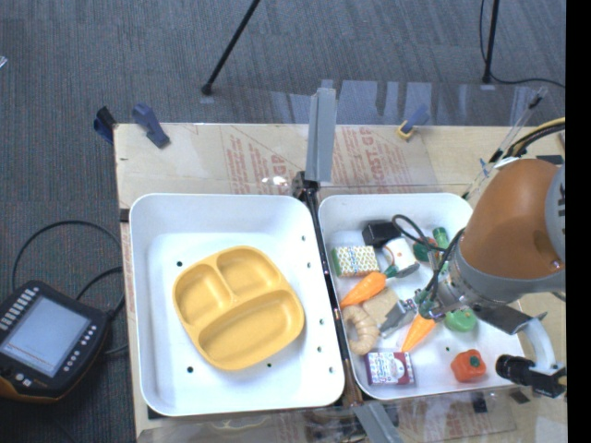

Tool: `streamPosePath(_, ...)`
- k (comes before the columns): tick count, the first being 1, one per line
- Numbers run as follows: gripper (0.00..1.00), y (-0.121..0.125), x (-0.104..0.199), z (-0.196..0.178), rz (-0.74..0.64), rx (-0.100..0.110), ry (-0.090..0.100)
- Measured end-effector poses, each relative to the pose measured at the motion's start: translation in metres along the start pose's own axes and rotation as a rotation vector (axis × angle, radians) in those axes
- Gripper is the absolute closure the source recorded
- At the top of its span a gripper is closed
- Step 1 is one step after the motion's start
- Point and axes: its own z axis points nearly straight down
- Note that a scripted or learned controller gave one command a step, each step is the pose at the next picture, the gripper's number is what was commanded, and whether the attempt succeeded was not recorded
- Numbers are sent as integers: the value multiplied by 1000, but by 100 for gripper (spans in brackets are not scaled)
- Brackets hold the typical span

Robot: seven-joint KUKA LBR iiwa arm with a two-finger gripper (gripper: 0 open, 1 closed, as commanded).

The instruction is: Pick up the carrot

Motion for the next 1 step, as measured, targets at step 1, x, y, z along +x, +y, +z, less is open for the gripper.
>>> streamPosePath(1, 0, 61, -50, 96, 91, -8, -1)
